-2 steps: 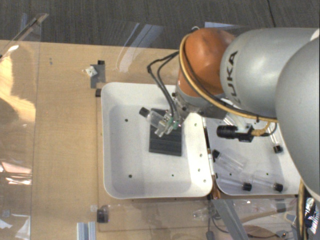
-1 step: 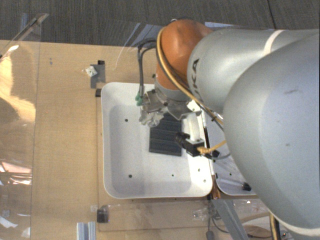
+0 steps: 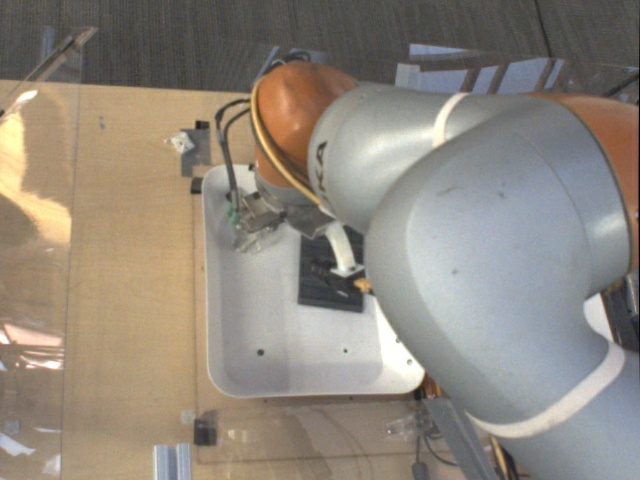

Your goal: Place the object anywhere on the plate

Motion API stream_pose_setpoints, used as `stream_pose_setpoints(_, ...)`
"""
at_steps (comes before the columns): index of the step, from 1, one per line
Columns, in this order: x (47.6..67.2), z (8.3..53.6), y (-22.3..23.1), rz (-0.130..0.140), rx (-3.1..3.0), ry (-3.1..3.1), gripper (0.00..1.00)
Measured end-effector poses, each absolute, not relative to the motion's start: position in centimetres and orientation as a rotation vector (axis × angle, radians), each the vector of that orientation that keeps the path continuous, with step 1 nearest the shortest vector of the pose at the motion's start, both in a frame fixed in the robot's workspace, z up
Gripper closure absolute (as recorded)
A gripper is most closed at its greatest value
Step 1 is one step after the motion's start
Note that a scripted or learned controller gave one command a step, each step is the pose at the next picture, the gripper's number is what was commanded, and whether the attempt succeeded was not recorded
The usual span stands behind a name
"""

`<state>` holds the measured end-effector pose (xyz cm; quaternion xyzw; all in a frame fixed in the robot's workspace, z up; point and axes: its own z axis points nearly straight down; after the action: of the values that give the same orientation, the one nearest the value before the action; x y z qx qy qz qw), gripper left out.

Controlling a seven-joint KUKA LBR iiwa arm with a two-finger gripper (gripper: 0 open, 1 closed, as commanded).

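Reaching in from the right, the grey arm (image 3: 500,268) takes up most of the frame and covers the right side of the white bin (image 3: 290,353). Orange band (image 3: 290,103) sits at upper centre, above the wrist, with black cables (image 3: 226,143) looping down its left side. The tool (image 3: 248,230) hangs low over the bin's upper left corner, close to the left wall, pointing down and left. Cannot tell whether the tool is released or clenched: too small, and metal parts overlap. Nothing visibly held in it. Cannot tell where the object or the plate lies; the arm hides much of the bin. The bare bin floor, lower left, has two small dark specks (image 3: 260,351). The bin rests on a tan worktop (image 3: 120,268). A small black fixture (image 3: 196,154) is on the worktop just off the bin's top left corner, and another small black block (image 3: 205,431) is below the bin's lower left corner. A clear sheet (image 3: 40,218) with reflections covers the worktop's left side. Dark grey floor (image 3: 300,8) runs along the top.
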<state>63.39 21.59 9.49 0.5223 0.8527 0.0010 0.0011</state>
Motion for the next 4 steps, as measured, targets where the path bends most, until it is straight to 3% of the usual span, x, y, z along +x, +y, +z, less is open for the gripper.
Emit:
stream_pose_setpoints(1,65.0,18.1,22.2,0.007,1.226,2.886,1.00)
stream_pose_setpoints(2,60.8,9.7,19.9,0.003,0.665,3.060,1.00)
stream_pose_setpoints(3,66.2,11.1,21.3,-0.034,0.481,3.096,1.00)
stream_pose_setpoints(4,66.4,12.4,21.2,-0.030,0.481,3.088,1.00)
